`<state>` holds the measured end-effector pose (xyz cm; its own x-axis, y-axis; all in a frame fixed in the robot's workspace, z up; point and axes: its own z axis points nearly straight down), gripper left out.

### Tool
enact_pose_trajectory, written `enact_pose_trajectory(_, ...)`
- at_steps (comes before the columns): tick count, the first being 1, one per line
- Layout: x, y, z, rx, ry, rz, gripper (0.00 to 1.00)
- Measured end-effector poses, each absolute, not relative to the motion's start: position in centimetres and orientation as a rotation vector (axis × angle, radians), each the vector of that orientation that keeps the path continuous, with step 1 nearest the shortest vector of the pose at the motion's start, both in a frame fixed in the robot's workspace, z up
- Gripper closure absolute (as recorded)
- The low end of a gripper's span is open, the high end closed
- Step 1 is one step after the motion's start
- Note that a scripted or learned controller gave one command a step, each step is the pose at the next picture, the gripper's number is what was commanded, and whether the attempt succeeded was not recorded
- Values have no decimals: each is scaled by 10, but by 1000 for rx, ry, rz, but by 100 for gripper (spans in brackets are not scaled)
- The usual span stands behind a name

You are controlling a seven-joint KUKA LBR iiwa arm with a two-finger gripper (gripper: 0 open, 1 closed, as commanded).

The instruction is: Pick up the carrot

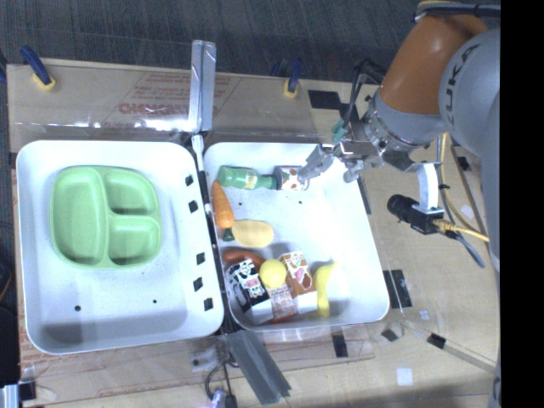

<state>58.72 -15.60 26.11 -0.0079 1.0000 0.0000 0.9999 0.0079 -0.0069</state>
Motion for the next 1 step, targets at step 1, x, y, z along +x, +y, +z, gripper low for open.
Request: enact_pose_trajectory(1,570,-91,146,-2033,-2388,7,0)
